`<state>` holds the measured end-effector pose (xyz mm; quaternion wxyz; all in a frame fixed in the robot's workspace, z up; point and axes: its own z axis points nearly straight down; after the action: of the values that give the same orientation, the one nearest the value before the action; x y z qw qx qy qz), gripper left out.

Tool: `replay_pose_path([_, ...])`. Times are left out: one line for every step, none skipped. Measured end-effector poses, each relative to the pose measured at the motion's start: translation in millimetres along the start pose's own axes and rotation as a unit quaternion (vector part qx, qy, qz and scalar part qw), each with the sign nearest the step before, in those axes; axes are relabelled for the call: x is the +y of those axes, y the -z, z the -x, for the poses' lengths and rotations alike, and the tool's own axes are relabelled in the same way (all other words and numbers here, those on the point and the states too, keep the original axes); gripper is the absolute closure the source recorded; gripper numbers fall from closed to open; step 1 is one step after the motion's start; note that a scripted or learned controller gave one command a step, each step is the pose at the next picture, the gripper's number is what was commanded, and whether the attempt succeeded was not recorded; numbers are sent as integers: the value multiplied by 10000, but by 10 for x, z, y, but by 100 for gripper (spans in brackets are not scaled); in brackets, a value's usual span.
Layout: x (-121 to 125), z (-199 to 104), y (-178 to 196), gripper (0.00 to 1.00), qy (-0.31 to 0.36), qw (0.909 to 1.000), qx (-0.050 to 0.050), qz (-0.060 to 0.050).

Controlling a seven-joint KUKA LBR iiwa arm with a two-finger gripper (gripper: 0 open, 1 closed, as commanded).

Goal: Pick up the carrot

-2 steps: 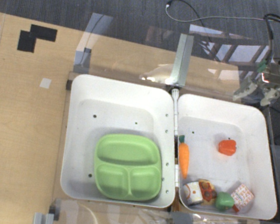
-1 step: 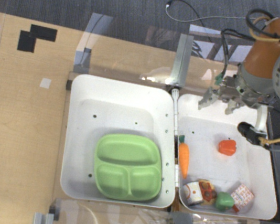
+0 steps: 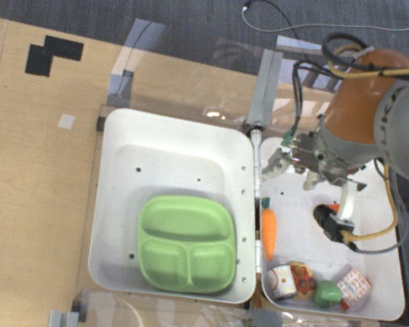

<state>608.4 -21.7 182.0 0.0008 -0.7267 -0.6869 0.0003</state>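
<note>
The orange carrot [image 3: 267, 232] lies lengthwise against the left wall of the right bin [image 3: 375, 304], its green stub pointing toward the back. My gripper [image 3: 292, 170] hovers over the back left part of that bin, a short way behind the carrot and apart from it. Its two silver fingers [image 3: 273, 165] are spread open, with nothing between them.
A small can [image 3: 283, 280], a red and yellow item [image 3: 303, 277], a green item [image 3: 328, 294] and a red-and-white packet [image 3: 356, 285] sit along the right bin's front wall. A green divided plate [image 3: 187, 243] lies in the left bin [image 3: 137, 148].
</note>
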Motion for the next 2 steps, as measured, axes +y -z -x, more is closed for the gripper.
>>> replay_pose_path([15, -5, 70, 100, 6, 10000, 4, -10])
replay_pose_path([30, -12, 143, 100, 17, 10000, 6, -20])
